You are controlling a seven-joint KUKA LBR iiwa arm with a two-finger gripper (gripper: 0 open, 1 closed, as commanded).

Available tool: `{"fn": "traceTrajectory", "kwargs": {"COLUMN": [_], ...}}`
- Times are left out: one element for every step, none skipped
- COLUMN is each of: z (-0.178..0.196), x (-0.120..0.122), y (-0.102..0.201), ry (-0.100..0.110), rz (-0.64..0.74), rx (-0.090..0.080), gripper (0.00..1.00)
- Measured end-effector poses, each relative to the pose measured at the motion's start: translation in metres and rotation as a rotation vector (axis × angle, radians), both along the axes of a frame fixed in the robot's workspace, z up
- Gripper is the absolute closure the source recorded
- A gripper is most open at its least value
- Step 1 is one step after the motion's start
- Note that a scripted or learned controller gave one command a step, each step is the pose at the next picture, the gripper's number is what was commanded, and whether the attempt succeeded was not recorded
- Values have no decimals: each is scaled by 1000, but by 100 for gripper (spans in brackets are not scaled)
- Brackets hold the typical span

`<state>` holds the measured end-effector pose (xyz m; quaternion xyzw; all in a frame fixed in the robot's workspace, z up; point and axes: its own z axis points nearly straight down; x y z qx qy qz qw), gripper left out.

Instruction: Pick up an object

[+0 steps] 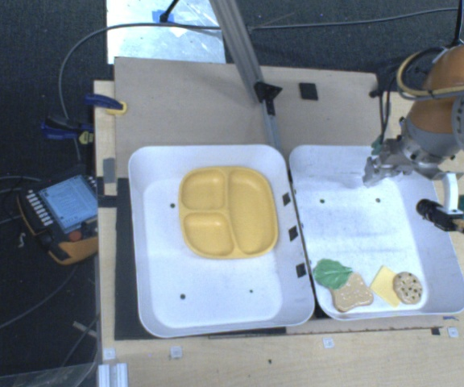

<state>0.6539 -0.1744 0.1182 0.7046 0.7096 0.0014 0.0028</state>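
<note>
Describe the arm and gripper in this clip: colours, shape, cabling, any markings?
The arm is grey with rounded joints and an orange band above the wrist. A dark cable loops around that band. The gripper is a small metallic grey unit at its tip. No markings are legible.

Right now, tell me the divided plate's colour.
Yellow; the divided plate shows in the camera view, in the left bin.

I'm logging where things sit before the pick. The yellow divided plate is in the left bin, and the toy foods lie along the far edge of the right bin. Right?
Not quite. The camera view shows the toy foods along the near edge of the right bin, not the far one. The yellow divided plate is in the left bin, as you said.
</note>
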Motion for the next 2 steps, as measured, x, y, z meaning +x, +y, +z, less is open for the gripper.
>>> {"fn": "traceTrajectory", "kwargs": {"z": [47, 94], "x": [2, 4], "y": [8, 7], "ry": [0, -1], "rz": [-1, 0], "rx": [1, 0], "gripper": [100, 100]}}
